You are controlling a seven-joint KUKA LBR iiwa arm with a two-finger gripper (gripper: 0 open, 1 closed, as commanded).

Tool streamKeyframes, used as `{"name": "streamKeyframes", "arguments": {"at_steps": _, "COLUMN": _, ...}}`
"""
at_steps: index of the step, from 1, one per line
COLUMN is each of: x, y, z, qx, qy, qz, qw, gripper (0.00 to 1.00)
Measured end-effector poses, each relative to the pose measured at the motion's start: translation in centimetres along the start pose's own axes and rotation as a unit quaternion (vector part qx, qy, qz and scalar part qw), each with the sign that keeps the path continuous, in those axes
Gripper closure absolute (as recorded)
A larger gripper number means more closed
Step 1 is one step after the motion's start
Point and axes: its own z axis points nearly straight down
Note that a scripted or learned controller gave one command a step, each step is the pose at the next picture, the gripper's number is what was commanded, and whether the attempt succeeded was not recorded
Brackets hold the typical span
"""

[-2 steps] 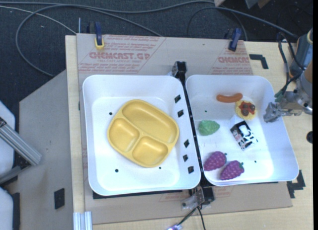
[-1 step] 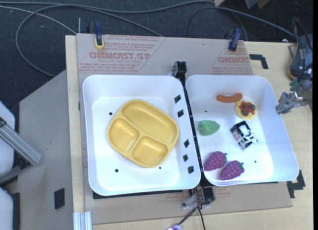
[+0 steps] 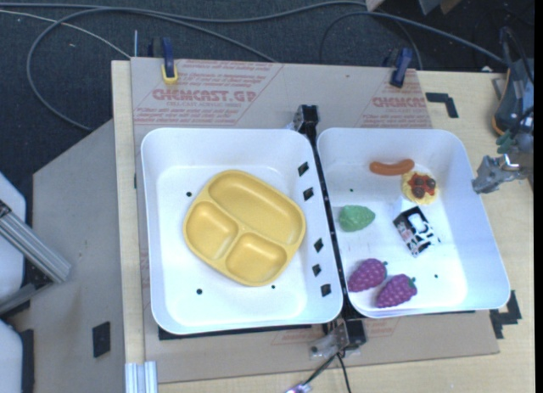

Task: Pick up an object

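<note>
The right bin (image 3: 475, 238) holds several toys. An orange sausage (image 3: 391, 166) lies at the back, with a small yellow and red pizza piece (image 3: 420, 187) just beside it. A green leafy piece (image 3: 356, 217) sits near the bin's left wall. A black and white block (image 3: 413, 231) lies in the middle. Two purple grape bunches (image 3: 367, 275) (image 3: 395, 290) rest at the front. My gripper (image 3: 492, 174) hangs at the right edge of the view, just outside the right bin's right rim, level with the pizza piece and holding nothing that I can see.
The left bin (image 3: 161, 238) bears a yellow divided plate (image 3: 244, 227). A black divider with clips (image 3: 316, 204) runs between the bins. Clamps (image 3: 169, 69) (image 3: 400, 66) hold the cardboard at the back. Cables lie on the dark floor behind.
</note>
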Motion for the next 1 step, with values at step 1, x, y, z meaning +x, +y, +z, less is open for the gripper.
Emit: {"name": "streamKeyframes", "arguments": {"at_steps": 1, "x": 5.07, "y": 0.04, "z": 1.21, "qx": 0.003, "qy": 0.002, "qz": -0.002, "qw": 1.0000, "gripper": 1.00}}
